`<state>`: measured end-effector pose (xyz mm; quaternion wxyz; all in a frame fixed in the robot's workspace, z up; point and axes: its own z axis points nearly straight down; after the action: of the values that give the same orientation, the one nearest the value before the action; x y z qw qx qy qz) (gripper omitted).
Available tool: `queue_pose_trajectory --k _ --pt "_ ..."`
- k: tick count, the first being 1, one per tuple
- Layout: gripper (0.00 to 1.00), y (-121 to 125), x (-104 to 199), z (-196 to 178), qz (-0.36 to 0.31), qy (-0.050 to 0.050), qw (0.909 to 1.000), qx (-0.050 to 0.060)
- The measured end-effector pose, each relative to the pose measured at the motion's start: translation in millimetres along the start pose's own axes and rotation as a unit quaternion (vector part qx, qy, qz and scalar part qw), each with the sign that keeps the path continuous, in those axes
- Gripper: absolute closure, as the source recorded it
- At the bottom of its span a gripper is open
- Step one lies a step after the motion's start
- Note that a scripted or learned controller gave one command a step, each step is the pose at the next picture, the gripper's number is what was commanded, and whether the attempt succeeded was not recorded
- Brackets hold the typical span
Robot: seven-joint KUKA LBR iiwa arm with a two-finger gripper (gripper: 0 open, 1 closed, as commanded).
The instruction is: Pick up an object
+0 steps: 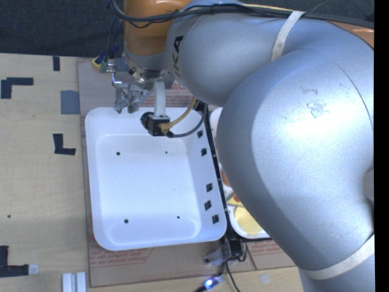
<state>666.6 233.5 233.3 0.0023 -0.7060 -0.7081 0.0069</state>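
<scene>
My gripper [126, 107] hangs over the far rim of the left white bin [90, 181], below the orange band of the arm [152, 17]. Nothing shows beneath or in it. The grey arm covers most of the right bin. In the strip of the right bin that shows there is a yellow object [246, 222] and, farther back, a sliver of a reddish object [225, 178]. Both lie well to the right of the gripper and nearer the front.
A black fitting with a yellow cable [157, 125] hangs from the wrist just right of the gripper, over the left bin's far side. Black markers line the divider [208, 175] between the bins. The wooden bench [36, 181] lies to the left.
</scene>
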Motion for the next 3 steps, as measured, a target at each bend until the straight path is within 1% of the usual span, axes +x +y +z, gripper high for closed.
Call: queue_pose_trajectory --k 1,2,3 --pt "1.00 1.0 0.5 -54.0 -0.001 0.003 1.0000 -0.004" --pt "1.00 0.1 0.0 2.3 0.000 0.000 1.0000 0.000" --pt "1.00 1.1 0.2 -137.6 -0.001 0.004 0.9999 -0.009"
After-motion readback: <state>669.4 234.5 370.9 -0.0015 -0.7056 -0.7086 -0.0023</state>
